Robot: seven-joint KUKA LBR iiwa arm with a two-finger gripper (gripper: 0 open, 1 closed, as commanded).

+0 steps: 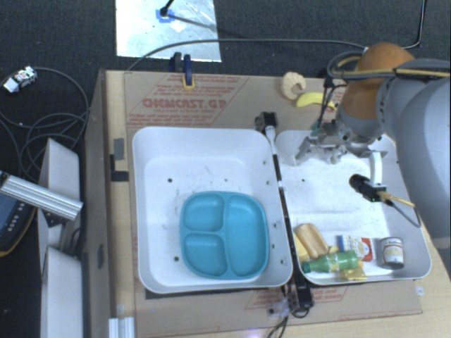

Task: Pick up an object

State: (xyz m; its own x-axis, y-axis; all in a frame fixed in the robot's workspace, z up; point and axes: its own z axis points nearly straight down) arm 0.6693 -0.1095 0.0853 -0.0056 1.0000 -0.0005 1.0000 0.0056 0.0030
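**Hovering over the right bin's far end**

Reaching in from the right, the arm (394, 97) holds its gripper (320, 148) above the right bin (416, 241) — how far it is open cannot be told. Loose objects lie at that bin's near edge, well apart from it: a green bottle (331, 262), a small can (391, 252), a tan roll (310, 239). A blue divided plate (224, 234) sits in the left bin (151, 189).
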